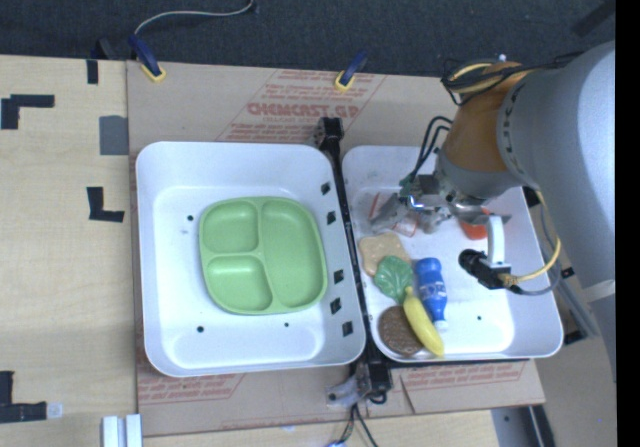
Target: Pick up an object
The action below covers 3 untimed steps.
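You are looking at the right bin (540,330), where the toys are lying in a bunch near its left wall. A blue bottle (431,288) is lying in the middle of the bunch. A yellow banana (422,325) is sitting just below the bottle, and it is leaning over a round brown cookie (397,332). A green leafy toy (394,275) is touching the bottle on its left side, and a tan cracker (377,250) is peeking out above the leaf. A small red and white thing (477,228) is lying a little to the right. The gripper (415,210) is hanging low over the top of the bunch, near a reddish toy (390,205). You cannot tell how the claw is set. The left bin (160,175) is holding a green divided plate (262,255).
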{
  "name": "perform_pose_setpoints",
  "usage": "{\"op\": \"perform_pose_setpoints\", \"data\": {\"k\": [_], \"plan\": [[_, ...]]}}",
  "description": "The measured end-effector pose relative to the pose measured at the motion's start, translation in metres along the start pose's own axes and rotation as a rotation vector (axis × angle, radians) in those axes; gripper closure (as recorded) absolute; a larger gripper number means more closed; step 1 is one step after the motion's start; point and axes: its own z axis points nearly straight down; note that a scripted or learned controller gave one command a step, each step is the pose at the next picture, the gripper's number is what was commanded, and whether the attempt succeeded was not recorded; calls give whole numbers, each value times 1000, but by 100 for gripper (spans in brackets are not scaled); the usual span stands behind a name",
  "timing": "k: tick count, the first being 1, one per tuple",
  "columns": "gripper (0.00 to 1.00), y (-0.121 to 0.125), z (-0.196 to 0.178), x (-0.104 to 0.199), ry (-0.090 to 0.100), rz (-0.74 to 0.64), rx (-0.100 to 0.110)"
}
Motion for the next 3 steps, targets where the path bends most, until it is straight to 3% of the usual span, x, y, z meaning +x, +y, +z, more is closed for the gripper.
{"op": "perform_pose_setpoints", "data": {"k": [1,3], "plan": [[0,-66,0,-7,-1,1,-2],[0,43,1,3,-1,-1,-2]]}}
